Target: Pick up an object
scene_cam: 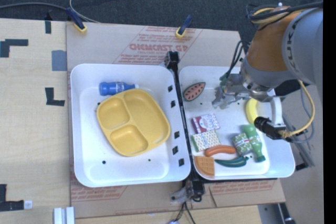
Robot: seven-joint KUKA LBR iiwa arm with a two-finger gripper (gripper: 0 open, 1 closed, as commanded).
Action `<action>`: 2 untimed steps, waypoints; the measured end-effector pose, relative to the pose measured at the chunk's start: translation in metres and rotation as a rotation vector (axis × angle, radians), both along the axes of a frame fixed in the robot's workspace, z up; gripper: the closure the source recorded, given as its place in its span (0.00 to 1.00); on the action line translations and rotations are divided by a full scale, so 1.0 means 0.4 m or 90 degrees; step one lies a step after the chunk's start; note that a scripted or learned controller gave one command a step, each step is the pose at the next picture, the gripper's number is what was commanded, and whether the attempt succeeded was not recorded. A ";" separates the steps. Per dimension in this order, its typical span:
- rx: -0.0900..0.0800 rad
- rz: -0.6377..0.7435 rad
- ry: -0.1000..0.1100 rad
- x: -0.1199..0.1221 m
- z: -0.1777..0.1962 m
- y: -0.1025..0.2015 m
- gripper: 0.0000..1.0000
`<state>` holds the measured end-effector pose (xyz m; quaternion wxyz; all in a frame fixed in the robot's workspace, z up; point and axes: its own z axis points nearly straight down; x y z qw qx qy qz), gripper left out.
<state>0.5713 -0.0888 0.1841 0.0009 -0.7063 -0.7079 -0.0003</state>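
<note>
Arm (278, 44) reaches from right, tool (227, 96) low over right bin (286, 165); grip state unreadable.

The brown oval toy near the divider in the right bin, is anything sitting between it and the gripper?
Nothing visible does. The brown oval toy lies alone on bare white floor of the right bin, and the gripper is just to its right over that same bare patch. The small packets lie nearer the camera, off that line.
</note>
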 end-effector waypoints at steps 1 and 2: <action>0.000 0.000 0.000 -0.001 -0.001 0.000 0.00; -0.002 -0.001 -0.002 0.060 -0.246 -0.073 0.00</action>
